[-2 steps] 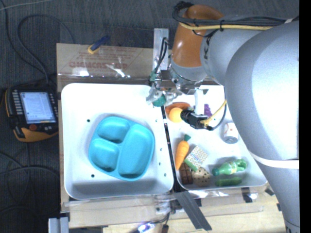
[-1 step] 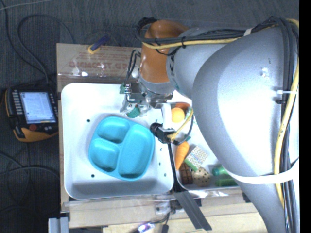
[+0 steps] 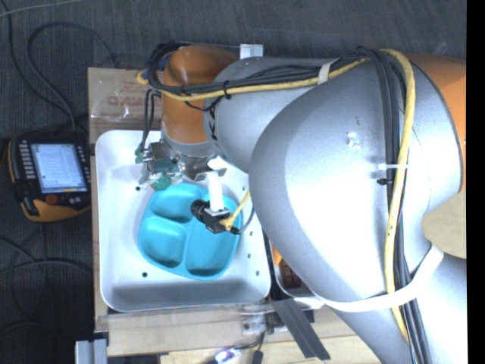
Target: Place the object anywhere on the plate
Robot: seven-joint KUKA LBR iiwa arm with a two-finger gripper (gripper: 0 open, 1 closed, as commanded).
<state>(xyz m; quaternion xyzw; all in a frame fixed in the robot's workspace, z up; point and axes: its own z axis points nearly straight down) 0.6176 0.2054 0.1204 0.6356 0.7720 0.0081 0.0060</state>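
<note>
Blue plate [image 3: 170, 243] in wht bin [image 3: 115, 268] — claw [image 3: 160, 174] nr rim.

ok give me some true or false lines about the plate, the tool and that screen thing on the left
1. The plate is red. False: it is blue.
2. The plate lies inside a white bin. True.
3. The tool is at the plate's upper edge as the camera sees it. True.
4. The handheld screen lies in the bin. False: it lies outside the bin, on the dark floor.
</note>
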